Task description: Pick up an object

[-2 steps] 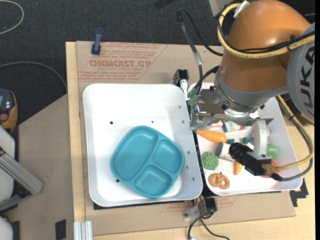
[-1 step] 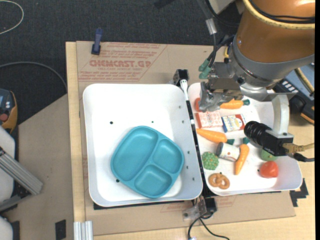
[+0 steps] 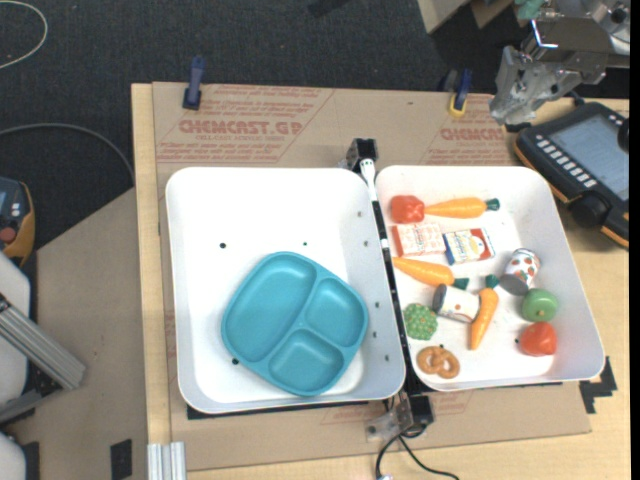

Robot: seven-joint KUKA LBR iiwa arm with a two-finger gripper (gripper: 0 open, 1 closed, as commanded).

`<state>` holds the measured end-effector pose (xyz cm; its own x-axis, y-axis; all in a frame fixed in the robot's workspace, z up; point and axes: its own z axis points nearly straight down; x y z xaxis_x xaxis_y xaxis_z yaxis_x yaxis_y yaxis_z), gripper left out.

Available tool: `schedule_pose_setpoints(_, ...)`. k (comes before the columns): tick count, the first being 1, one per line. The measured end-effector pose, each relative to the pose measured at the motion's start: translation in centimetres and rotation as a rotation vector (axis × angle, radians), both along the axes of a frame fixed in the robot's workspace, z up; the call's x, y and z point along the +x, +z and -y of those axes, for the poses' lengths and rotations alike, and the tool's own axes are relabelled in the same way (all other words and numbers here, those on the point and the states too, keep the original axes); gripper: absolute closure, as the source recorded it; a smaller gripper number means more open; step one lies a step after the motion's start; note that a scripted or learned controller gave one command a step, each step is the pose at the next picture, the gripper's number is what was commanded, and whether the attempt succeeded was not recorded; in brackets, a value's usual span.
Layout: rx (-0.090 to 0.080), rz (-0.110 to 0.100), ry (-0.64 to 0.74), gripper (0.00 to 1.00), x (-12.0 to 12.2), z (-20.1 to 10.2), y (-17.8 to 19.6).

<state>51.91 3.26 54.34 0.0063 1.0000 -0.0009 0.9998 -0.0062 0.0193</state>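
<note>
The right shallow white bin (image 3: 560,218) holds small plastic toy foods: three orange carrots (image 3: 458,207), a red tomato (image 3: 405,208), a green apple (image 3: 540,305), a brown pretzel (image 3: 439,362) and a small white carton (image 3: 441,241). Beside it, the left white bin (image 3: 200,208) carries a blue three-compartment plate (image 3: 294,321). The metal gripper (image 3: 515,98) hangs above the counter beyond the right bin's far edge, touching nothing; whether it is open is unclear.

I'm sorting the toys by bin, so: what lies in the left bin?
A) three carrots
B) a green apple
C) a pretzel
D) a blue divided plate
D: the blue divided plate lies alone in the left bin; the food toys sit in the right bin.
</note>
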Motion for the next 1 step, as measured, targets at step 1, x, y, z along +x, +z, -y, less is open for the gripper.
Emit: schedule_pose_setpoints(1, 0.001, -0.024, 0.004, 1.00, -4.17, 1.54, -3.19)
